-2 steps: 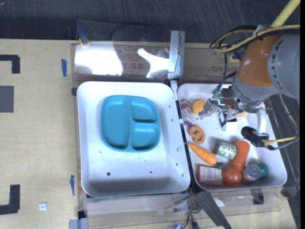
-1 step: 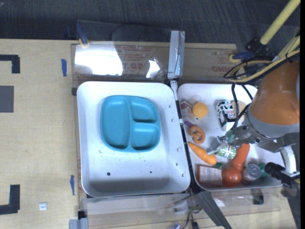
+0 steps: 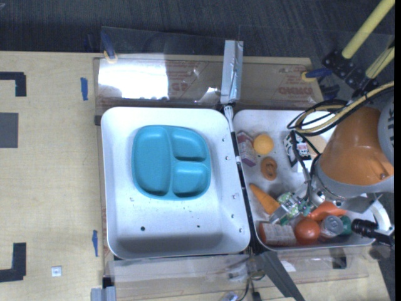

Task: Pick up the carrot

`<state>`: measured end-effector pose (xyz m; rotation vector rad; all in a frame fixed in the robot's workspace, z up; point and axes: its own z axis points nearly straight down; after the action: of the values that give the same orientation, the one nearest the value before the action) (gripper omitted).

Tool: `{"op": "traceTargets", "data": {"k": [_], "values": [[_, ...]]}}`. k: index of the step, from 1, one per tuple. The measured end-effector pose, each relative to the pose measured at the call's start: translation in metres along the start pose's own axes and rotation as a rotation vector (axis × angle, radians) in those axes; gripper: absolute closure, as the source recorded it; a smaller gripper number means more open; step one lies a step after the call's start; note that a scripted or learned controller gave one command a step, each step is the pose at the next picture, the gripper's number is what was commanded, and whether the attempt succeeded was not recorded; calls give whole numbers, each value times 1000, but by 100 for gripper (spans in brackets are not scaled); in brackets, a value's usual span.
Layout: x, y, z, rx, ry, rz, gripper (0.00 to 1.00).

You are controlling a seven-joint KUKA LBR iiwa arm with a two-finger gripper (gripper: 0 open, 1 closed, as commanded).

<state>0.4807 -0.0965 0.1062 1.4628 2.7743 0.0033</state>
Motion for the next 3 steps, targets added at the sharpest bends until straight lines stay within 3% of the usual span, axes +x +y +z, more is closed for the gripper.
{"op": "traceTargets", "data": {"k": [1,2,3], "values": [[-1,-1,19,1,3,-57,0],[-33,39,19,1,1,353,0],[-62,90,20,0,-1,373,0]]}}
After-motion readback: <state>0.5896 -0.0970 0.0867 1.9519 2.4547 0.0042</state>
